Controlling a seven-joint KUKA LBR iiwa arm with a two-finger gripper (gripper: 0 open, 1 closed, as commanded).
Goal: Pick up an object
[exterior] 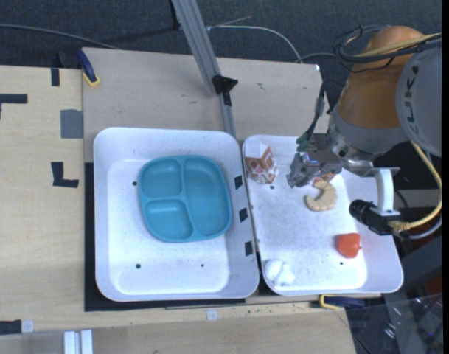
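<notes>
Left bin (113, 271) has a blue divided plate (185, 198), long side running left-right. Right bin (386, 271) has a small carton (262, 167) up top-left, a white lump (280, 273) bottom-left, a tan croissant thing (322, 197) curving roughly up-down, and a red piece (349, 245). The gripper (310, 172) sits just above the croissant thing; can't tell its state.

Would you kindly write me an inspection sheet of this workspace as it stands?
Surface: wooden bench bearing left bin and right bin.
Job's things: in right bin, small carton, tan curved piece, red object, white lump.
Clutter: blue divided plate in left bin.
Grippers: gripper low over right bin, beside the tan piece; grasp unclear.
Cables: yellow cable by arm; thin wire on floor.
Surroundings: dark floor, slanted metal pole.
</notes>
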